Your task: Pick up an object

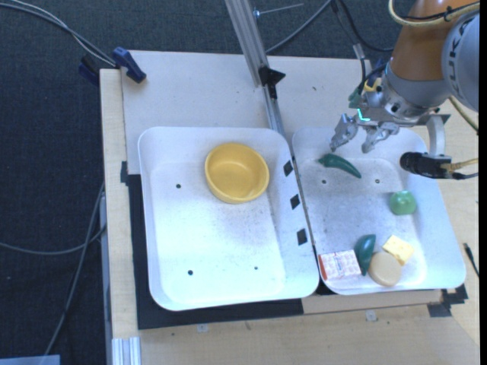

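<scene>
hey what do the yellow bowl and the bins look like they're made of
Yellow bowl: probably plastic, with even colour, a smooth rounded rim and a soft sheen. Left bin and right bin: likely thin moulded plastic, white and matte, with rounded corners and shallow curved walls; dark specks mark their floors. I can't be certain from this view.

I saw end effector above right bin far edge, fingers spread, nothing between them. Dark green pepper lay just below it. Green ball sat toward right wall. Red-white carton, teal piece, yellow block, tan round clustered at near edge. Yellow bowl sat in left bin.
</scene>
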`<act>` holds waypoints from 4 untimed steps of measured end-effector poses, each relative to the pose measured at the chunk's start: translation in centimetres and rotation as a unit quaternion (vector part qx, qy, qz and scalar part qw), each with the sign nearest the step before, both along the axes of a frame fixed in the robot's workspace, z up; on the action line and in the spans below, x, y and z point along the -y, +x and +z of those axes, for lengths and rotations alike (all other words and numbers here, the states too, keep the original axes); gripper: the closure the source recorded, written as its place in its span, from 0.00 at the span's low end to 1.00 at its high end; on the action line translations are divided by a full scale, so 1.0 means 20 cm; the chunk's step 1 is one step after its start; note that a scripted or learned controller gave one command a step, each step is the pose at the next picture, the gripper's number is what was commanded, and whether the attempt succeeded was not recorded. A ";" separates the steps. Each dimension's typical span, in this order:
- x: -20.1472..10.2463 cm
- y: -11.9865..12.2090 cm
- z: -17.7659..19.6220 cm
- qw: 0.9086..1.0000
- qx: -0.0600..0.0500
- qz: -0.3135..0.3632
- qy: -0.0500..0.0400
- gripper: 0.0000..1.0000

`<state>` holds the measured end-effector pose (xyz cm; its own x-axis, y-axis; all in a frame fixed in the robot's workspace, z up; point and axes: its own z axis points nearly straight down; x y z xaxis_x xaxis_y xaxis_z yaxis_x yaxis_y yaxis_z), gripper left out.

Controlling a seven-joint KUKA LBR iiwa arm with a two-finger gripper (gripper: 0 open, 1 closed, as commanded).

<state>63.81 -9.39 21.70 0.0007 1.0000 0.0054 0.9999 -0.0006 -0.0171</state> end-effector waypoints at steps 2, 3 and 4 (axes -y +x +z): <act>0.01 0.00 -0.30 1.000 0.000 0.000 -0.001 0.00; 0.01 0.04 -0.58 1.000 -0.001 0.001 -0.001 0.00; 0.01 0.03 -0.60 1.000 0.001 0.000 0.000 0.00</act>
